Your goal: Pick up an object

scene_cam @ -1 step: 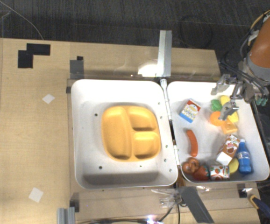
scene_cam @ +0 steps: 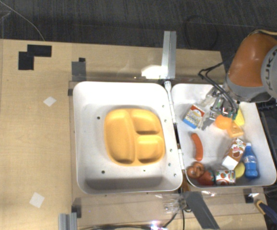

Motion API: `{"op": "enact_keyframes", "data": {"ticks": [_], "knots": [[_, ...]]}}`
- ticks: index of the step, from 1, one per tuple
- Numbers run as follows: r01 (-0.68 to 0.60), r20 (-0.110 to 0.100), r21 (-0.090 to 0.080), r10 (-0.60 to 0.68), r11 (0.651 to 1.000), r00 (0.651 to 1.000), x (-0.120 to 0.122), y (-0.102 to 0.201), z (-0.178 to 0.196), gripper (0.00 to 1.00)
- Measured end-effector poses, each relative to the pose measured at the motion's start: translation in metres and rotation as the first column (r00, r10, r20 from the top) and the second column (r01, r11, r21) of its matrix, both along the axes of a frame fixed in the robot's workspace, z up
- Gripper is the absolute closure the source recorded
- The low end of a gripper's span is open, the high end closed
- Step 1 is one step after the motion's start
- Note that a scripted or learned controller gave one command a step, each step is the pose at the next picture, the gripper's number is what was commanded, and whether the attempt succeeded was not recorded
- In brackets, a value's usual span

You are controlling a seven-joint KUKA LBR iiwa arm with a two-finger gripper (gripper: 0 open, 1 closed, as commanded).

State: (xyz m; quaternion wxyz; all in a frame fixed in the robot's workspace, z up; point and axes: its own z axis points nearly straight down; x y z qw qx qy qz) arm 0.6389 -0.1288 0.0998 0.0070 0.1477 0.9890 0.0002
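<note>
Right bin [scene_cam: 268, 143] crowds the hand [scene_cam: 214, 113], grip unclear, between carton [scene_cam: 193, 116], orange block [scene_cam: 225, 123] and sausage [scene_cam: 198, 146]

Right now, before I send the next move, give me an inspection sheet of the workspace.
Surface: wooden bench bearing two white bins, left bin and right bin.
Job's things: in the right bin, a small carton, sausage, orange piece, blue bottle, brown carton, a can and red fruit.
Clutter: yellow divided tray in the left bin.
Grippers: gripper low over the right bin, between small carton and orange piece; grasp cannot be judged.
Cables: black cable by the wrist.
Surroundings: dark floor; black marks on the bench.
</note>
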Motion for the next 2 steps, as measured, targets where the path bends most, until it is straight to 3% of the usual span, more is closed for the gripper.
{"op": "enact_keyframes", "data": {"ticks": [1, 2], "knots": [[0.304, -0.004, 0.004, -0.304, 0.953, 0.953, 0.007, 0.011, -0.012, 0.0], [0.545, -0.006, 0.007, -0.545, 0.838, 0.838, -0.003, 0.046, -0.012, 0.0]]}}
